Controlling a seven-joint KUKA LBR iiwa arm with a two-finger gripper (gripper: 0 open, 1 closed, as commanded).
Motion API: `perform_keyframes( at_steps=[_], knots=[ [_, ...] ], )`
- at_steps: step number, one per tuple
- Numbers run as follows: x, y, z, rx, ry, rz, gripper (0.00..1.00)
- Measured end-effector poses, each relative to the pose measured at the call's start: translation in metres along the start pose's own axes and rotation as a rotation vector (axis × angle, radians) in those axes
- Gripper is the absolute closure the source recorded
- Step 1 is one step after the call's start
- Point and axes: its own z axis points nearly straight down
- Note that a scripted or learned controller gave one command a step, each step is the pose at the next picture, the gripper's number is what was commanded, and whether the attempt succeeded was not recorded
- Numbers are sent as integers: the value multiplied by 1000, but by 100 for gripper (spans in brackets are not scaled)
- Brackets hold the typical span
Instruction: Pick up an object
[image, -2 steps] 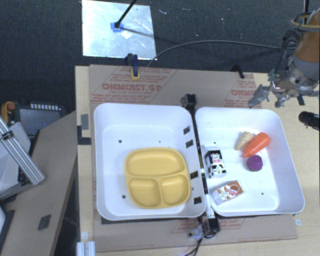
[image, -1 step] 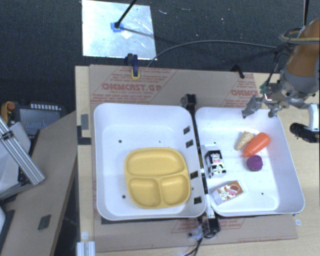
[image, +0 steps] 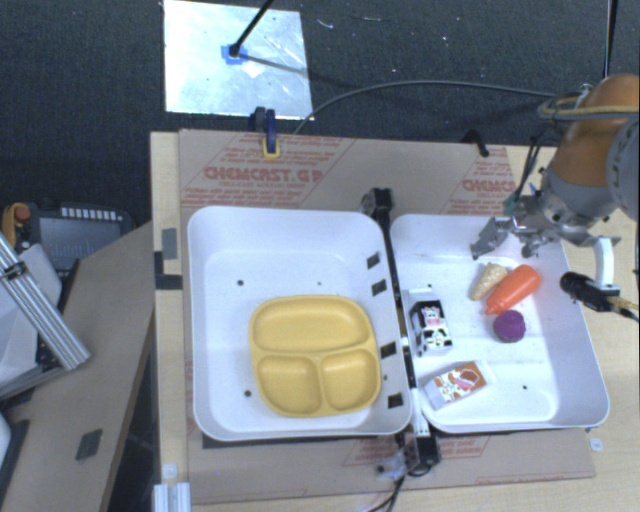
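The right bin (image: 570, 400) holds several objects. An orange carrot (image: 516, 286) lies beside a beige cone-shaped piece (image: 488, 274), with a purple ball (image: 509, 326) just below them. A small black-and-white carton (image: 430, 325) stands near the bin's left wall. An orange-and-white packet (image: 457, 384) lies at the front. My gripper (image: 508, 246) hangs over the bin's far right part, just behind the beige piece and the carrot. Its fingers are spread open with nothing between them.
The left bin (image: 215, 300) holds a yellow divided plate (image: 313, 355). A black divider with clips (image: 392, 300) runs between the bins. A cable (image: 600, 293) from the arm crosses the right bin's right rim. A foil sheet (image: 235, 60) lies beyond the bench.
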Motion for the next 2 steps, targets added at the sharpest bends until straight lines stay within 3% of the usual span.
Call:
perform_keyframes(
  at_steps=[1, 2],
  knots=[
    [1, -9, 55, -2, -1, 0, 0],
    [1, -7, 41, -9, -2, -1, 100]
  ],
)
